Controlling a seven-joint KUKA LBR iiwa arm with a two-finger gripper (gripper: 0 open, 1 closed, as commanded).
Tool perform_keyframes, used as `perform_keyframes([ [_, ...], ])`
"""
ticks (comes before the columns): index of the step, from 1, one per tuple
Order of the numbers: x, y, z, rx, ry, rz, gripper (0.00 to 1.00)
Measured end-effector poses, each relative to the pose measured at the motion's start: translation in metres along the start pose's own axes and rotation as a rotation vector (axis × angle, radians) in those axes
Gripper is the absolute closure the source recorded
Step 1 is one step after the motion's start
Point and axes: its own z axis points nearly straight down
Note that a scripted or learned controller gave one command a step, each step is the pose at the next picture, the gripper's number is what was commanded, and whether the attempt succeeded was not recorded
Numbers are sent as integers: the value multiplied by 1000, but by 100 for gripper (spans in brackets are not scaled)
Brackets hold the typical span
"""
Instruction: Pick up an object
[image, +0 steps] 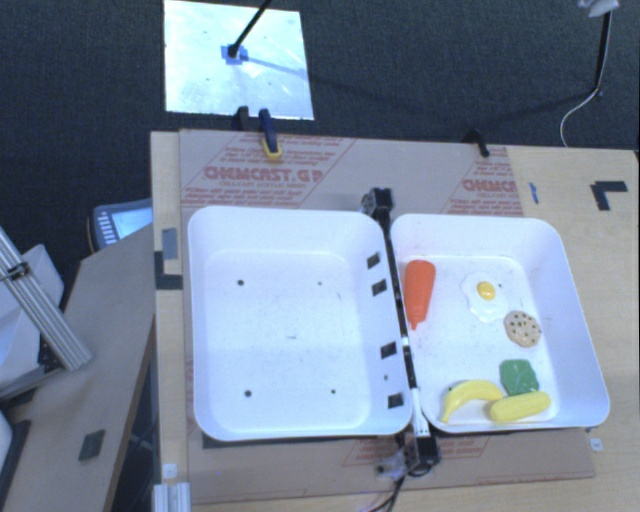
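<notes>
White plastic makes up both shallow bins, which sit side by side on a sheet of brown board printed with red lettering (262, 172), itself lying on the pale wooden tabletop (575, 180). The left bin (205, 300) shows a bare floor with a few small dark dots. The right bin (560, 270) holds all the toy food. An orange carrot (418, 291) lies lengthwise near the bin's left wall, its narrow tip pointing toward the camera. To its right, apart from it, a fried egg (485, 296) lies flat, and just beside the egg, nearer the camera, rests a round speckled cookie (521, 327). Toward the front wall a green piece (518, 375) sits between the cookie and two yellow items: a curved banana (467, 396) and, touching its right end, a yellow oblong piece (520, 406) that I cannot identify more exactly. Black clips (381, 287) line the seam where the two bins meet. A black and yellow clamp (268, 134) grips the far edge of the board, with a shiny metal plate (237, 60) beyond it on the dark floor. As for the tool, I cannot tell its state.
</notes>
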Motion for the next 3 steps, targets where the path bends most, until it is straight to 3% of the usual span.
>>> perform_keyframes([
  [3, 0, 1, -35, -17, -3, -11, 100],
])
